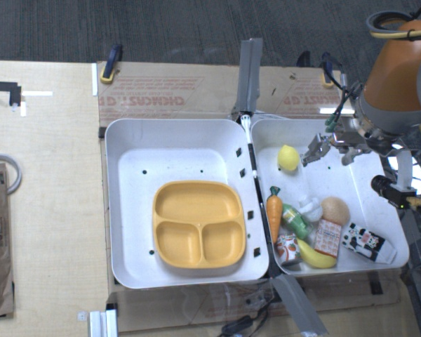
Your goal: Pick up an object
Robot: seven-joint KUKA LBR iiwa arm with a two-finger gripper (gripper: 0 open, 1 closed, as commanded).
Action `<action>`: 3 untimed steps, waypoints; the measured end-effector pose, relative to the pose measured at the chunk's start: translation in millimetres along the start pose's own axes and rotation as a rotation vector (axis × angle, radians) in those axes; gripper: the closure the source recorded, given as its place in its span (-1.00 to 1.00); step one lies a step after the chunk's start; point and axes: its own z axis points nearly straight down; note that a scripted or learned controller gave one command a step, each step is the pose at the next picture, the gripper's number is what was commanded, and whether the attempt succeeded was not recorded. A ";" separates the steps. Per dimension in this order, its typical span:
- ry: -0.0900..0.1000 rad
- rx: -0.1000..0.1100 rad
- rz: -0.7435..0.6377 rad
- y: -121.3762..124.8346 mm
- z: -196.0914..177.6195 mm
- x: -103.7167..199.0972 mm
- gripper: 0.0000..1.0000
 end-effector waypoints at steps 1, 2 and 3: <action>0.000 -0.016 0.090 -64.9 115.3 -16.4 -1.00; 0.001 -0.002 0.134 -99.7 81.3 -31.4 -1.00; -0.006 -0.014 0.066 -97.2 116.8 5.4 -1.00</action>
